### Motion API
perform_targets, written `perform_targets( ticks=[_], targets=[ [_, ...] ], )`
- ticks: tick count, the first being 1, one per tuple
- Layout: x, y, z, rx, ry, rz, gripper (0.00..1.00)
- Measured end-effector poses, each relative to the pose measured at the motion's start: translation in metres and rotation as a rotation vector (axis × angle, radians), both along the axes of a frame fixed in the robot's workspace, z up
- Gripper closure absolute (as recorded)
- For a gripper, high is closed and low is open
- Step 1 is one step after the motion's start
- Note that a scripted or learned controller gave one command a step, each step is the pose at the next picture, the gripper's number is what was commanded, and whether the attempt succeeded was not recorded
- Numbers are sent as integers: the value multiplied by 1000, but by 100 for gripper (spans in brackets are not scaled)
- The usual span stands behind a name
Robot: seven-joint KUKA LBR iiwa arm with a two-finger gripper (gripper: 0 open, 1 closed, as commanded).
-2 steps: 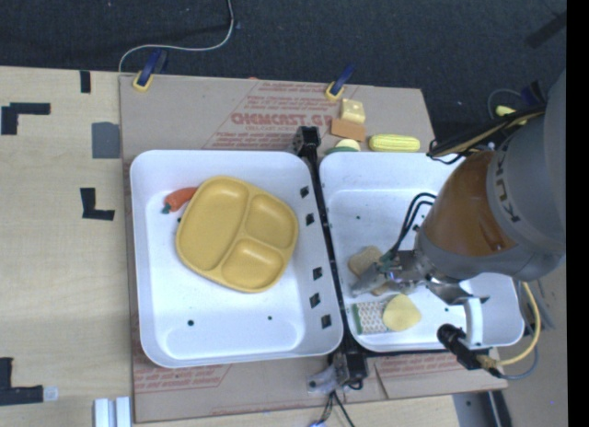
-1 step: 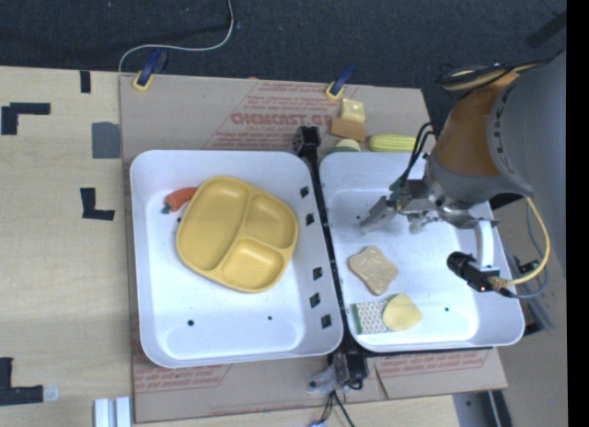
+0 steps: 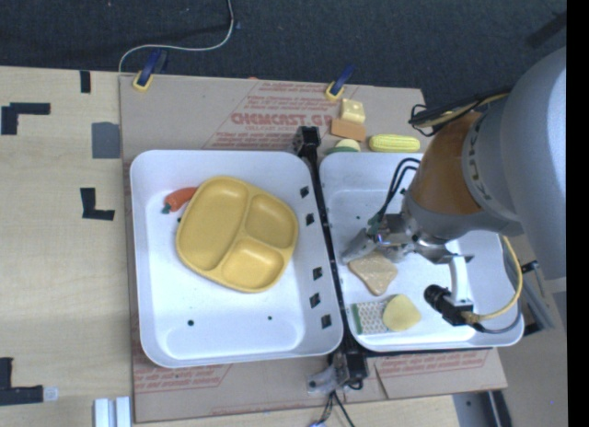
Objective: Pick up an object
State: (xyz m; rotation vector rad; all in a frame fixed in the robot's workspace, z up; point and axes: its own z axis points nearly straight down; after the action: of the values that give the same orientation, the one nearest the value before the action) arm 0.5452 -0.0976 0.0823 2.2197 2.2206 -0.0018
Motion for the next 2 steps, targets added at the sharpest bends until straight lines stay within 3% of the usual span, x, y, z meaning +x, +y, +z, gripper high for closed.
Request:
perform_targets(
  ticks=[2],
  targets=[
    [-37,-13,4,0,-5,1,0]
  ],
)
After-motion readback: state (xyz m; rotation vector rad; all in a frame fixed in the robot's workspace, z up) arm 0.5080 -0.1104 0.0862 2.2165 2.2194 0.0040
